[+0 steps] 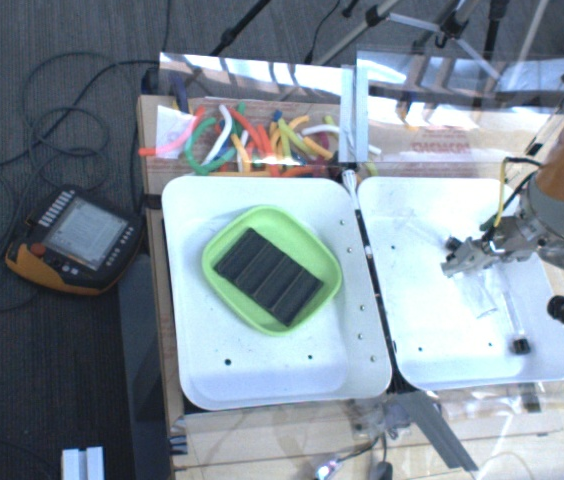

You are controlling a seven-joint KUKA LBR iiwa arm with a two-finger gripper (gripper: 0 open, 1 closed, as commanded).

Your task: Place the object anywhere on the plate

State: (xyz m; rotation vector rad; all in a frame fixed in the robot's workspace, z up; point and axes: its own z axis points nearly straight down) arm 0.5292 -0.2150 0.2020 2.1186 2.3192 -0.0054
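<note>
A flat dark ridged block (pixel 267 275) is seen lying on the green square plate (pixel 220 249), so the job looks done. It cannot be told how the gripper (pixel 459 258) is set.

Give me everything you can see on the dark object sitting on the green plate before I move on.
The dark object is a flat, dark grey to black rectangular slab with lengthwise ridges that split it into parallel strips. It looks matte, perhaps rubber or plastic. It lies flat and diagonal, running from upper left to lower right, inside the green plate in the left bin. It touches just the plate. The gripper is over the right bin, apart from it.
</note>
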